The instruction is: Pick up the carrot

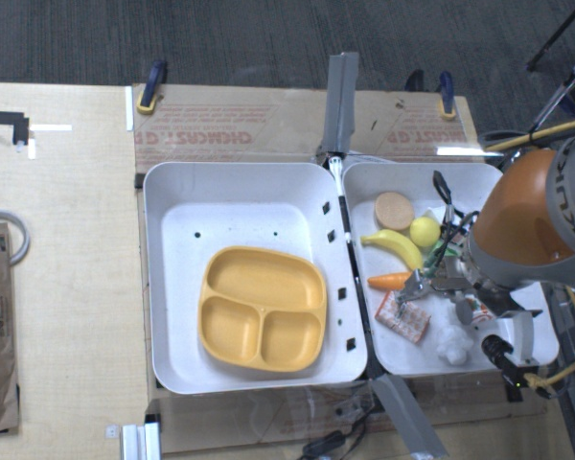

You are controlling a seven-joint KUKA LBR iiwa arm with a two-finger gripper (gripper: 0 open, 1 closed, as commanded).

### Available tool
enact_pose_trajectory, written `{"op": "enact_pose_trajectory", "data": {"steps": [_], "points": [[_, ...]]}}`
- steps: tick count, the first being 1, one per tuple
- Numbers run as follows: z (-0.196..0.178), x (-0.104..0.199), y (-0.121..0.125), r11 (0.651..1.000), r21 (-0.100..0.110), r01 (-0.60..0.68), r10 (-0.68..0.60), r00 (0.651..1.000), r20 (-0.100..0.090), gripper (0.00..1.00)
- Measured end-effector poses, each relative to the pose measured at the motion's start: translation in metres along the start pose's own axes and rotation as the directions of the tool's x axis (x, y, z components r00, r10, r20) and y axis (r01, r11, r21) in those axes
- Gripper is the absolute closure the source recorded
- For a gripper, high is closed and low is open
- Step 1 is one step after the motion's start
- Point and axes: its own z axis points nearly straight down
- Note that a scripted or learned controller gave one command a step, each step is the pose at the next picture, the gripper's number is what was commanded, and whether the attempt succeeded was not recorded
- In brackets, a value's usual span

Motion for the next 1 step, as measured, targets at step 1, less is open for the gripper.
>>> {"op": "enact_pose_trajectory", "data": {"steps": [1], "points": [[-0.0805, 0.0378, 0.0375, 0.891, 0.027, -0.453, 0.453, 0.892, 0.008, 0.00]]}}
